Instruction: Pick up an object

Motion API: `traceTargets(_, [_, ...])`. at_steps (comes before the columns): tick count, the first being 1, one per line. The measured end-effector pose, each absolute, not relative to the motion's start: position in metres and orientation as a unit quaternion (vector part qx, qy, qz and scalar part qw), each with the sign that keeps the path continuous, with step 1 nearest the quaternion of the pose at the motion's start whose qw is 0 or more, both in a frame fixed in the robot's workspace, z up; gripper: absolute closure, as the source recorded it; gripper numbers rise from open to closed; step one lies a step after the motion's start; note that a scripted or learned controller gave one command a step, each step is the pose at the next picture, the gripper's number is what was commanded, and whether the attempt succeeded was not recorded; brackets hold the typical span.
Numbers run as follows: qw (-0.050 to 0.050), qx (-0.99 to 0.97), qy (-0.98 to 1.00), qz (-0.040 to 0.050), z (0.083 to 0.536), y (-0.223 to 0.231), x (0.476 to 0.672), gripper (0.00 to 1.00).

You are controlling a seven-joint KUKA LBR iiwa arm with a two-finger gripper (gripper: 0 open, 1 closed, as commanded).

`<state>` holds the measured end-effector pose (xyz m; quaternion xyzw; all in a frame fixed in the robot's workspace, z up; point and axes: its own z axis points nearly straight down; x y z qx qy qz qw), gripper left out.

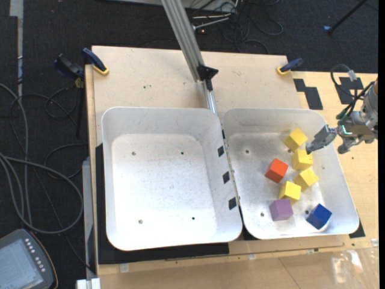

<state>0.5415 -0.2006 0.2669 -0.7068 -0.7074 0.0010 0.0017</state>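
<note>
The right bin [252, 134] holds several small blocks. Yellow cubes lie at the upper right [295, 139], just below it [302, 159], lower still [307, 177] and left of that [290, 190]. An orange cube [277, 170] sits left of them. A purple cube [281, 209] and a blue cube [319, 216] rest near the front wall. My gripper [331, 144] hangs over the bin's right edge, open, with nothing between its fingers. Its left finger [317, 141] ends just above the second yellow cube.
The left bin [120, 122] stands beside the right one, their walls meeting at the middle. A grey metal pole [183, 32] slants down from the top to the bins' back. Clamps [96, 62] [290, 66] grip the board's back corners. Cables lie on the floor at left.
</note>
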Motion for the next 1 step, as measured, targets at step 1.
traceTargets(1, [0.0,-0.707,-0.707,0.0002,0.2689,-0.2005,0.5422,0.0])
